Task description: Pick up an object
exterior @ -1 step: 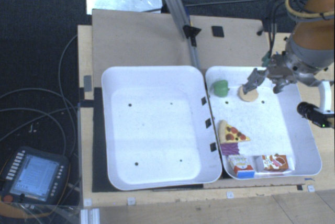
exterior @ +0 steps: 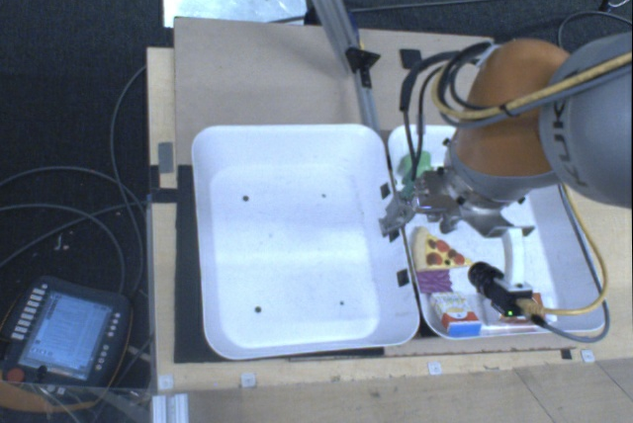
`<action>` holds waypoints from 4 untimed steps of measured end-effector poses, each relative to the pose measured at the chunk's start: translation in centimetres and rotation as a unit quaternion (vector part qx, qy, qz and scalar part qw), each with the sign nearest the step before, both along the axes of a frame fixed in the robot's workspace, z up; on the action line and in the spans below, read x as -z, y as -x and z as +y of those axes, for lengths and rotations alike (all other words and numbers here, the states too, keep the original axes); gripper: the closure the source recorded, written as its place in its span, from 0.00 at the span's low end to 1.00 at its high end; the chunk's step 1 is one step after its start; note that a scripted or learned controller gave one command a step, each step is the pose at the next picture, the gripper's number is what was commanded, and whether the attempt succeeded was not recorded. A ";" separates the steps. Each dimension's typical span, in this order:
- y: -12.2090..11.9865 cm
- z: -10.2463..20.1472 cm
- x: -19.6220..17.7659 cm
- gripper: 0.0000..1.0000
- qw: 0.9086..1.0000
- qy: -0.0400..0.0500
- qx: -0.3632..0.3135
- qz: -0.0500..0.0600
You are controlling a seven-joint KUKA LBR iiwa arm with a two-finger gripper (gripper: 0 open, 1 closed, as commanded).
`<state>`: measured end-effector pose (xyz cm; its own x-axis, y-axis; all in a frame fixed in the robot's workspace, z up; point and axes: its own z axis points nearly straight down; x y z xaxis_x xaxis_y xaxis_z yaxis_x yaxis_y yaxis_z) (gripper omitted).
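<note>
My gripper (exterior: 398, 216) hangs low over the left side of the right bin (exterior: 584, 317), close to the wall it shares with the left bin. Just below and right of it lies a pizza-slice toy (exterior: 438, 251), yellow with red dots. A purple piece (exterior: 433, 280) sits in front of that, and a small orange and white box (exterior: 458, 314) lies at the bin's front. A green object (exterior: 412, 166) shows behind the gripper, partly hidden by the wrist. The arm's orange band (exterior: 509, 110) and grey body cover most of the bin.
The left bin (exterior: 297, 243) is a wide white tray with a few dark specks. A black part with a green light (exterior: 502, 296) on the arm hangs over the right bin's front. A metal pole (exterior: 331, 6) slants up behind the bins. A teach pendant (exterior: 59, 332) lies at lower left.
</note>
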<state>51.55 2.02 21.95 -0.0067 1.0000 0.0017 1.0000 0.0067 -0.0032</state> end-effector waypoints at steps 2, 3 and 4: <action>-5.4 -1.8 -3.4 0.00 1.000 0.001 0.003 -0.004; -5.3 -1.8 -4.3 1.00 1.000 0.001 0.003 -0.003; -2.5 6.7 -8.5 1.00 1.000 -0.001 -0.001 -0.003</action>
<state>54.05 8.68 30.47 -0.0081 1.0000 0.0028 1.0000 0.0081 0.0035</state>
